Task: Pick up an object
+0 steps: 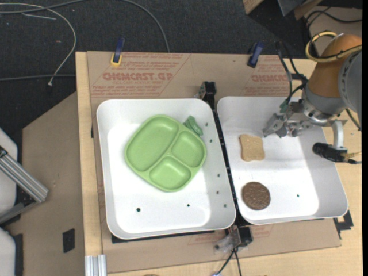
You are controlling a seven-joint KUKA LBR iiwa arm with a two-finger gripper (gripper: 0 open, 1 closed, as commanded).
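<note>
In the right bin (310,206) lie a tan slice of bread (252,148) and, nearer the front, a round brown patty (255,195). My gripper (278,129) hangs over the back of that bin, up and to the right of the bread slice, with nothing seen between its fingers. The left bin (115,154) holds a green divided plate (165,152), and a small dark green piece (194,125) rests at the plate's far right rim.
Both bins sit on a cardboard sheet (144,73) held by blue clips (118,50) at the back. A black bracket (207,89) stands between the bins at the rear. Cables trail on the dark floor behind the bench.
</note>
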